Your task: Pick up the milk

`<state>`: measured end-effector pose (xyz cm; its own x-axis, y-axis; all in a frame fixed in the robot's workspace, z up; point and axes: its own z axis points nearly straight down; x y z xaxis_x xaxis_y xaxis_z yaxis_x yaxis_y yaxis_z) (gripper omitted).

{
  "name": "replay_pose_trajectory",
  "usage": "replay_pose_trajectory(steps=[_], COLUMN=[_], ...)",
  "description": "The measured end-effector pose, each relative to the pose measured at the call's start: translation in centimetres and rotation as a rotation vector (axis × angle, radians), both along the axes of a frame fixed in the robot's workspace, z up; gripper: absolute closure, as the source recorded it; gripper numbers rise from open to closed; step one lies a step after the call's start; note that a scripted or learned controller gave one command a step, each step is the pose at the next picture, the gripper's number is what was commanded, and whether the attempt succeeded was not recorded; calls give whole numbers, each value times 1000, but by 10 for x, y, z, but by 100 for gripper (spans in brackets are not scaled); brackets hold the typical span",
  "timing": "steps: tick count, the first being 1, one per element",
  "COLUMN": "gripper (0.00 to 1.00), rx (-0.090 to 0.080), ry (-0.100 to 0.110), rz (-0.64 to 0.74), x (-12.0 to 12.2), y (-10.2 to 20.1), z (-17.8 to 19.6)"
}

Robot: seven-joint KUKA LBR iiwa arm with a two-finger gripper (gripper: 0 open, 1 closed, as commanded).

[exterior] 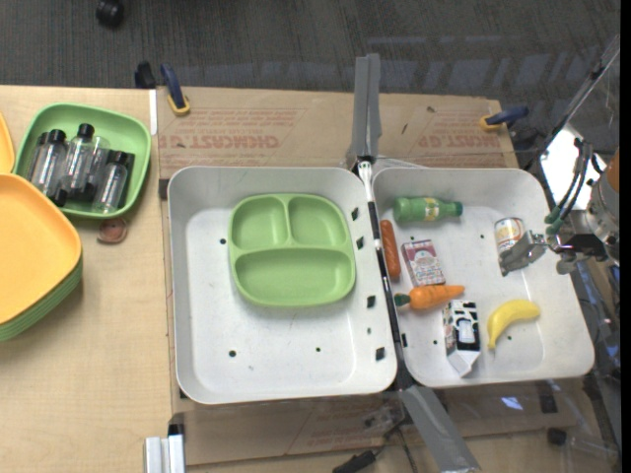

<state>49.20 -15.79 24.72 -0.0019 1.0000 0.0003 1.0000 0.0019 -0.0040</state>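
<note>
A pale wooden bench [89,382] is seen from above, carrying two shallow white bins side by side; the left bin [197,363] holds a green divided plate [292,249] set toward its 12 o'clock half; the right bin [567,348] holds the smaller things; at the bench's 9 o'clock edge a stack of orange plates [35,254] is seen, and at 12 o'clock from it a green tray [123,131] carrying several dark-capped clear bottles [79,166]

The gripper [523,252] is seen at the right bin's 3 o'clock edge, reaching in from the right; its metal tip lies just beside a small can [508,231] and whether the two touch cannot be told; how far the fingers are apart cannot be told, and nothing is seen between them

Within the right bin a green bottle [427,208] lies at 11 o'clock; a yellow banana [513,316] lies at 4 o'clock; the milk [461,335], a small black-and-white carton, lies on its side at 6 o'clock, just beside the banana and apart from the gripper; an orange carrot [434,297] lies at 12 o'clock from the milk; a red-and-white carton [421,260] is seen near the middle; a sausage [390,247] lies along the 9 o'clock wall
</note>
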Motion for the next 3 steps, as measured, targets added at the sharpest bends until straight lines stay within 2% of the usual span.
replay_pose_trajectory(steps=[1,2,3], gripper=[0,100,100], rx=[2,2,0], ry=[0,0,-4], rz=[296,292,499], x=[-12,-11,-13], y=[40,39,119], z=[-123,-115,29])
